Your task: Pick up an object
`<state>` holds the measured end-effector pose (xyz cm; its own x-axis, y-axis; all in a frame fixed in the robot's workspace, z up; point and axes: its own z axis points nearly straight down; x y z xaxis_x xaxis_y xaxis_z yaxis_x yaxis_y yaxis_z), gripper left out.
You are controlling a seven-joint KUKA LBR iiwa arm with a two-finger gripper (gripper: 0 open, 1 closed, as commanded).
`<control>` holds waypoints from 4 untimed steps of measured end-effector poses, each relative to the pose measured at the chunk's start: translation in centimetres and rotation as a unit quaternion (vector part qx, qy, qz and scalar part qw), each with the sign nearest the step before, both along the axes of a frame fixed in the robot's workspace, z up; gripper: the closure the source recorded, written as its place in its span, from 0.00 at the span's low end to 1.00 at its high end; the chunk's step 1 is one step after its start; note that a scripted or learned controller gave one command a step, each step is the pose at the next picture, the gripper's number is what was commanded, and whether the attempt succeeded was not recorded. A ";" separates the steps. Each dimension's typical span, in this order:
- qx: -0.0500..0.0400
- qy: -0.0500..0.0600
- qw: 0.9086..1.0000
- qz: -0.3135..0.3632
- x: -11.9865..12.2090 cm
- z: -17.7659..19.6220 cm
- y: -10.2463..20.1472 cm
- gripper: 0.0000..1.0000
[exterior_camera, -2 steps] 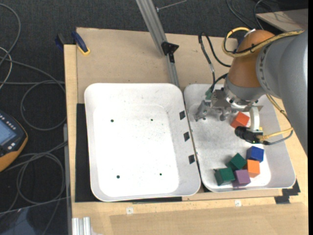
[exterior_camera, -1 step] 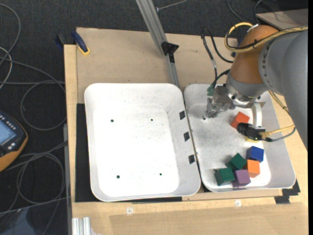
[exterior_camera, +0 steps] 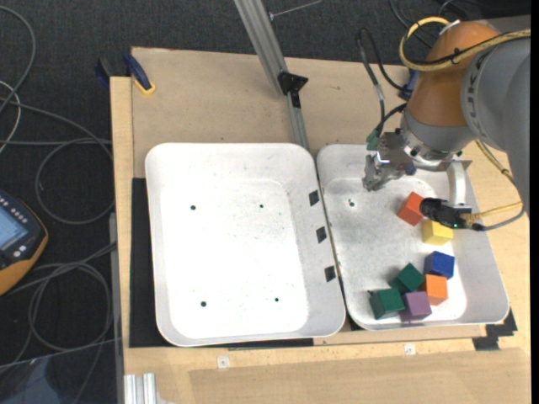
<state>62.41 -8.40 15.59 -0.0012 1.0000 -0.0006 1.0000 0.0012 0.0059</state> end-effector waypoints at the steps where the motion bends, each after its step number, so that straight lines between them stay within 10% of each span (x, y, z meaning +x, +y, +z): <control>1: 0.000 -0.001 1.000 0.001 -0.5 6.0 0.5 1.00; 2: 0.000 0.000 1.000 0.000 -0.4 10.0 0.5 1.00; 4: 0.001 0.002 1.000 0.003 0.3 9.6 11.8 1.00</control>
<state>62.75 3.36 25.15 -0.0063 1.0000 0.0024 1.0000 0.0063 0.0010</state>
